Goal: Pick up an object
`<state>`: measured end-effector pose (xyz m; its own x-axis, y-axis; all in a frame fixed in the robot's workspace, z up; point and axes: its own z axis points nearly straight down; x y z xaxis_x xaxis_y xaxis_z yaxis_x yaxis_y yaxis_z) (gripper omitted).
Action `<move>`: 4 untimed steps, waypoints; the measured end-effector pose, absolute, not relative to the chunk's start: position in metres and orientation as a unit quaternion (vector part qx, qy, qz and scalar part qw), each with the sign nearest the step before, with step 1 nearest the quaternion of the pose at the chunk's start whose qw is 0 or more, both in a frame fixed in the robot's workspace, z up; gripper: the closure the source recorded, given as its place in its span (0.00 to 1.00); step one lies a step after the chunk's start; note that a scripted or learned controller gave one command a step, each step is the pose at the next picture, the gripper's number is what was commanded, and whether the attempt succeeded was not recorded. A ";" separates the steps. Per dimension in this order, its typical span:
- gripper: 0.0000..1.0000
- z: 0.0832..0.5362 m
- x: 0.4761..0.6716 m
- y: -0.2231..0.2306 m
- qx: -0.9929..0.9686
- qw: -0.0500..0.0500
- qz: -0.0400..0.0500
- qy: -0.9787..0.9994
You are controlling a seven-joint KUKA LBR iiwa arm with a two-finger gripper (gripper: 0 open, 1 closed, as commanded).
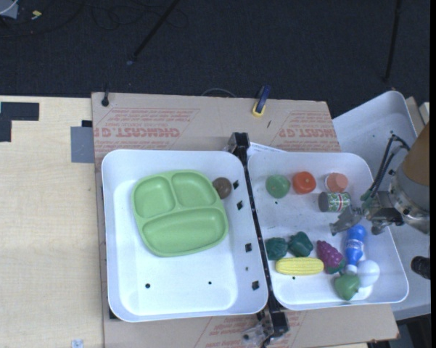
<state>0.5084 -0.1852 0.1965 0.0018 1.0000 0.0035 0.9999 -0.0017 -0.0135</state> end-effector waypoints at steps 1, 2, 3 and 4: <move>0.00 0.203 0.511 -0.186 -0.707 0.001 0.000 -0.707; 0.00 0.152 0.511 -0.194 -0.707 0.003 0.002 -0.707; 0.00 0.112 0.519 -0.195 -0.706 -0.007 -0.005 -0.708; 0.00 0.108 0.523 -0.195 -0.707 -0.010 -0.007 -0.707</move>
